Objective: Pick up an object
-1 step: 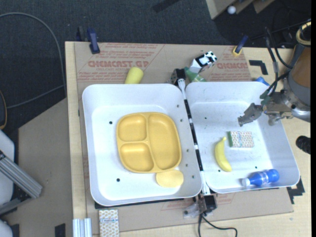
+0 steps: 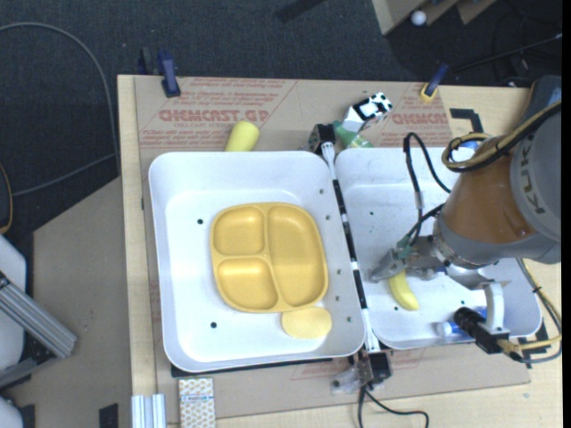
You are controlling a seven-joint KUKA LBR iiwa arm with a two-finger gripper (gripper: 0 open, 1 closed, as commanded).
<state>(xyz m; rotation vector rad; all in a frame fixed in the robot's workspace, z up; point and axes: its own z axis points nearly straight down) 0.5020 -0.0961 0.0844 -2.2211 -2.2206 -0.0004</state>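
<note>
With the banana [image 2: 404, 292] lying in the right bin [image 2: 375, 194] just below the fingers [image 2: 399, 264], whose opening I cannot tell, descend centred across its narrow width.

— Where's the banana [image 2: 405, 292]?
— In the right bin [image 2: 384, 203], just below the gripper [image 2: 399, 267].
— And left of that bin?
— The yellow divided plate [image 2: 268, 257], a yellow disc [image 2: 307, 323] touching its lower edge.
</note>
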